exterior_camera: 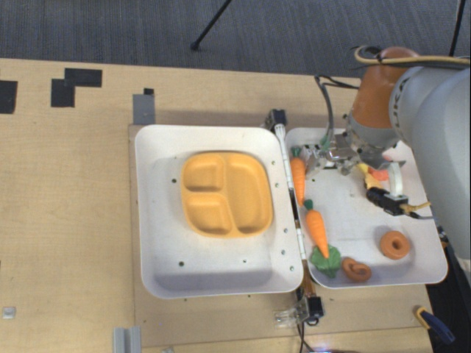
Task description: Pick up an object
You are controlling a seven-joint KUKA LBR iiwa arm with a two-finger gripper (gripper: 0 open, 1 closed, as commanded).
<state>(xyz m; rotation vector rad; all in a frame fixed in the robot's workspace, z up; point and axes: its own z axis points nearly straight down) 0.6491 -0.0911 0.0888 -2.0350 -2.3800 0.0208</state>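
- Hovering low over the far part of the right bin, the gripper sits just beside the leafy end of a carrot; I cannot tell from this slanted view whether it is wide or narrow, and nothing visibly sits in it.
- Judging by that, the pick is not yet done: every candidate lies on the bin floor and lifting is all still ahead.
- That carrot lies along the bin's left wall, and looks the likeliest target, being nearest.
- A second carrot lies nearer the desk's front edge, its green top close to a brown pastry-like piece.
- A doughnut rests toward the desk's right edge, apart from the others; a small red and yellow item lies under the arm, too hidden to identify.
- The left bin holds a yellow divided plate, well apart from the gripper.
- The desk is pale wood with black tape marks near its far left corner.
- Beyond its far edge runs dark ribbed carpet, crossed by a thin black rod.
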